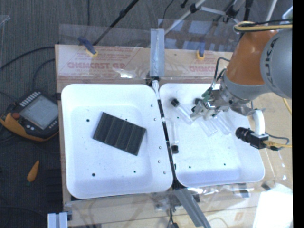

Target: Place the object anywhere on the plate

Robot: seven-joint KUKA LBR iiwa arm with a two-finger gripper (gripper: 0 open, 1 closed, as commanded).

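Note:
The plate (119, 133) is a dark ribbed rectangle lying flat in the left bin (80, 175). A small black object (174, 101) rests on the floor of the right bin (228, 172), near its far left corner. Another small black piece (174, 149) lies by the rim between the bins. My gripper (199, 118) hangs over the far part of the right bin, just right of the first black object. Its clear fingers (183, 114) stand open with nothing between them.
The arm's orange band (247, 56) and a black cable fitting (249, 136) stand over the right bin's right side. Left of the bench, a teach pendant (33, 115) and an orange tool (32, 171) lie on the floor. A grey tape strip (156, 51) runs up the back wall.

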